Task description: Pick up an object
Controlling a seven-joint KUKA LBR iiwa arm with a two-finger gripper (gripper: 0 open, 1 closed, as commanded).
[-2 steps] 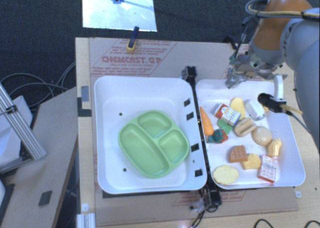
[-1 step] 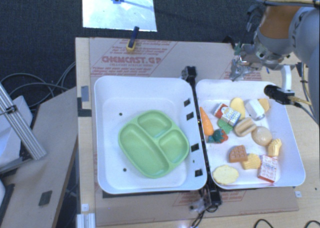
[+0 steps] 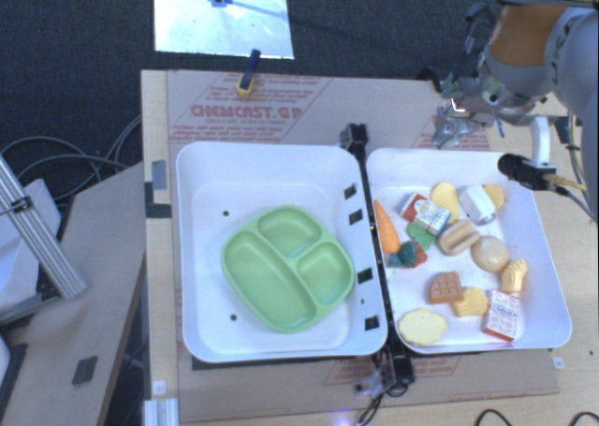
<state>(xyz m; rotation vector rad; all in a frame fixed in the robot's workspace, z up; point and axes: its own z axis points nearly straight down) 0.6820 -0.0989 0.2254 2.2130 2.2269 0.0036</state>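
Hovering beyond the right bin [image 3: 552, 316] (toy food inside), tool [image 3: 456, 127]: grip state unclear.

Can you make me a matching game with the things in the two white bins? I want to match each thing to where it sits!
Things:
1. green divided plastic plate
2. orange toy carrot
3. round pale yellow toy slice
4. robot gripper

Places:
A. near front edge of the right white bin
B. above the right bin's back edge
C. alone in the left white bin
D. right bin, along the side next to the left bin

Pairs: 1-C, 2-D, 3-A, 4-B
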